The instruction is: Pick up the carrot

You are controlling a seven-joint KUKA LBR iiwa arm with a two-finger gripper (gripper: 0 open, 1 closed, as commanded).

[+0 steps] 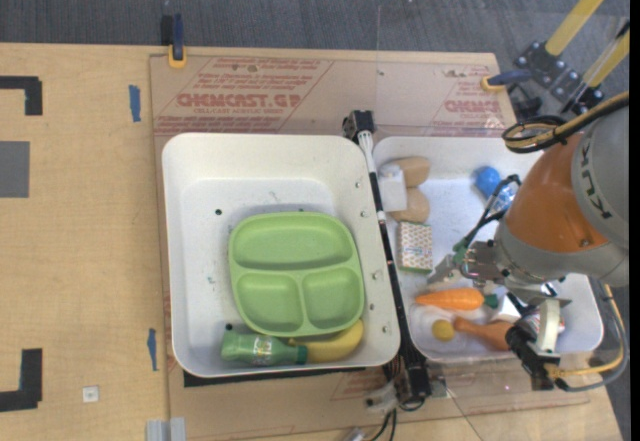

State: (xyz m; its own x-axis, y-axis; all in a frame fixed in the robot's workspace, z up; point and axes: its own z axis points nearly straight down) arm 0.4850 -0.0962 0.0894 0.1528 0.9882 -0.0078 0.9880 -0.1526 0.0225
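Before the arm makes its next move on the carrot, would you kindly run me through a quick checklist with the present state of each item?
1. Carrot lies in the right bin: ok.
2. Gripper sits close above the carrot: ok.
3. Carrot between the fingers: cannot tell, the wrist hides them.
4. Neighbours crowd the carrot, a small yellow ball and a brown piece just below it: not ok.
5. Green divided plate, banana and green bottle are apart in the left bin: ok.
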